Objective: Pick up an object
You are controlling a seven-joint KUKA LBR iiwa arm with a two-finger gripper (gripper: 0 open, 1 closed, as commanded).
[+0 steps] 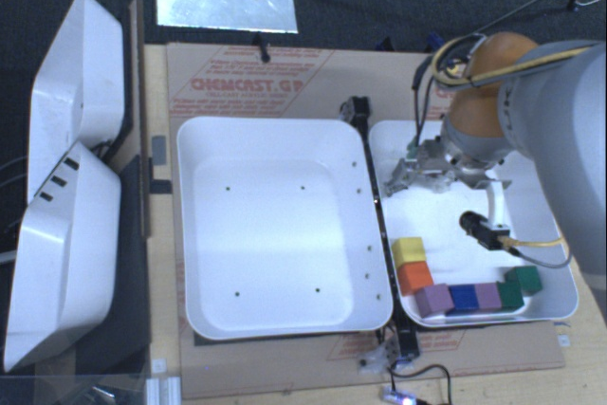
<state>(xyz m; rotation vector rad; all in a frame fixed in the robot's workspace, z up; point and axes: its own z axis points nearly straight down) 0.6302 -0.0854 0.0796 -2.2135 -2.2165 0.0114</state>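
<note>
Six blocks lie along the right bin's near edge, none lifted. From my station, gripper hovers above them; whether clenched, I cannot tell. Pickup remains.

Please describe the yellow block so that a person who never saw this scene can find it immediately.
Look at the right white bin, where the arm reaches in. Along its near edge lies a cluster of coloured blocks. The yellow block is at the cluster's left end, directly above the orange block, and it is the only yellow one.
</note>
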